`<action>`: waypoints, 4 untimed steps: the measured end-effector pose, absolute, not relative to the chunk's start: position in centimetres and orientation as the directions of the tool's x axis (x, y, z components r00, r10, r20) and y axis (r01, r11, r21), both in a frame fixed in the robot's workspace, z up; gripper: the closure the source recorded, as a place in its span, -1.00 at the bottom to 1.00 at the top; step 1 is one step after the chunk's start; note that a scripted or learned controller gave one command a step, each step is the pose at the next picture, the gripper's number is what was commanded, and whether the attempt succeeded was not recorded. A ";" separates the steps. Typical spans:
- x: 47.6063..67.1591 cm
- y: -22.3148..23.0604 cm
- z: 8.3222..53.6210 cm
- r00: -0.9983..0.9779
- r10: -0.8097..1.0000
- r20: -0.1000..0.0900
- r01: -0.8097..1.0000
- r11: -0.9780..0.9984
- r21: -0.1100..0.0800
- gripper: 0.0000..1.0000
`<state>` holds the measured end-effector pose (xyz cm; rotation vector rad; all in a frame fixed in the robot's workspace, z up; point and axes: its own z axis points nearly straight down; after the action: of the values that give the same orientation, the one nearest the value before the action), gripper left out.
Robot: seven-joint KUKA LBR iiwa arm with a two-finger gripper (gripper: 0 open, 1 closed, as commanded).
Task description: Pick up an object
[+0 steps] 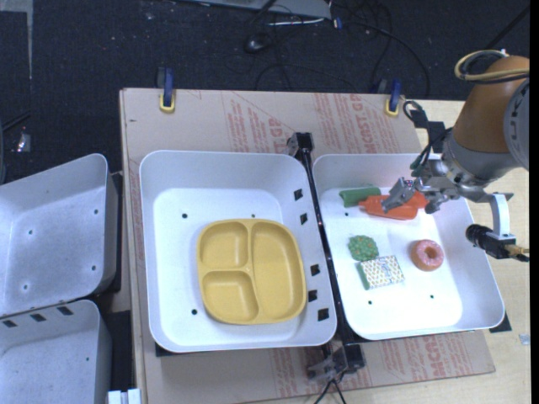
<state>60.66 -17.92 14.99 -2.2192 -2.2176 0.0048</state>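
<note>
now | claw (pixel 402 197) over orange carrot (pixel 391 208) in right bin (pixel 480 310) | finger state: cannot tell

We saw two smooth white plastic bins (pixel 227 168), a matt yellow plastic tray (pixel 251 270), and rough brown cardboard (pixel 253 116) beneath

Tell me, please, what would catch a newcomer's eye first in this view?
Probably the yellow divided plate, lying alone in the left bin. Next, the gripper low over the orange carrot-like toy at the back of the right bin, with a pink doughnut nearer the front.
</note>
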 end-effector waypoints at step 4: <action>60.1 -19.2 21.8 0.001 1.000 -0.003 1.000 -0.001 0.007 1.00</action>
<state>60.12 -19.21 21.75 -2.2281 -2.2248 -0.0047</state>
